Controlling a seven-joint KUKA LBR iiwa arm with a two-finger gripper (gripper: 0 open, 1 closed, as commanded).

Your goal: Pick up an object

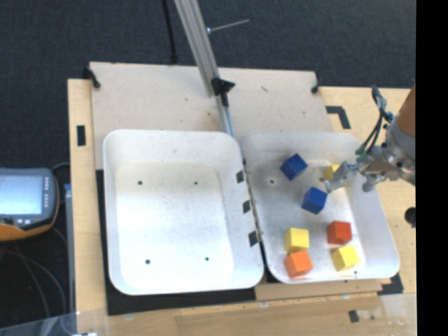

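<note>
The right bin (pixel 371 208) holds several coloured cubes. Two are blue (pixel 294 166) (pixel 314 200), two are yellow (pixel 297 239) (pixel 345 257), one is red (pixel 339 232) and one is orange (pixel 299 262). A further small yellow piece (pixel 332 169) lies near the bin's far right side. My gripper (pixel 341 177) reaches in from the right and hangs low over that spot, right beside the small yellow piece and just above and to the right of the nearer blue cube. The gripper partly hides the small yellow piece.
The left bin (pixel 175 208) sits beside the right one, with a raised divider (pixel 248 201) between them. A slanted metal pole (pixel 199 40) rises behind the bins. A grey device (pixel 24 194) sits off the bench's left edge.
</note>
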